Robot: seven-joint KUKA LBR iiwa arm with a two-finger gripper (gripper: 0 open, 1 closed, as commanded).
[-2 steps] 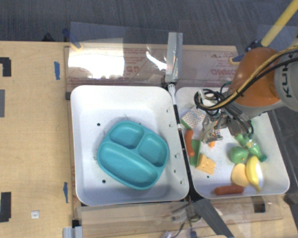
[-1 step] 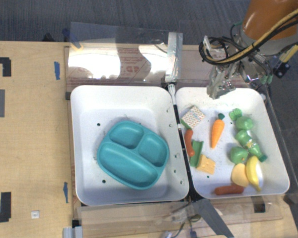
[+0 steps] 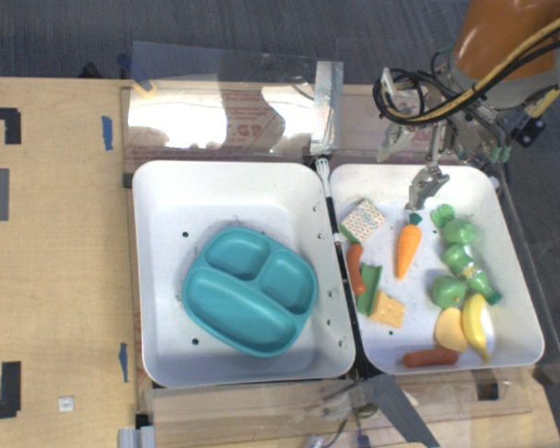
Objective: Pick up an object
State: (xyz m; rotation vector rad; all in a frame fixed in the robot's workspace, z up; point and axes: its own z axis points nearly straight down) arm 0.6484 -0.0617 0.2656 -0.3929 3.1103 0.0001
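Observation:
My gripper [image 3: 427,187] hangs over the back of the right bin [image 3: 518,278], just above and behind the orange carrot [image 3: 407,249]; nothing shows in it. Around the carrot lie a checkered cracker [image 3: 362,220], a red chili [image 3: 355,265] with a green piece [image 3: 370,279], and a yellow cheese wedge [image 3: 387,310]. Along the bin's right side sit green vegetables [image 3: 458,235], a green pepper [image 3: 448,291], a banana [image 3: 479,325] and an orange fruit [image 3: 449,330]. A red sausage [image 3: 431,357] lies at the front.
The left bin [image 3: 159,203] holds a teal divided plate [image 3: 252,289]. A clear plastic panel [image 3: 233,110] stands behind the bins. Cables [image 3: 420,96] loop off the wrist over the right bin's back edge. Wooden bench [image 3: 47,250] lies to the left.

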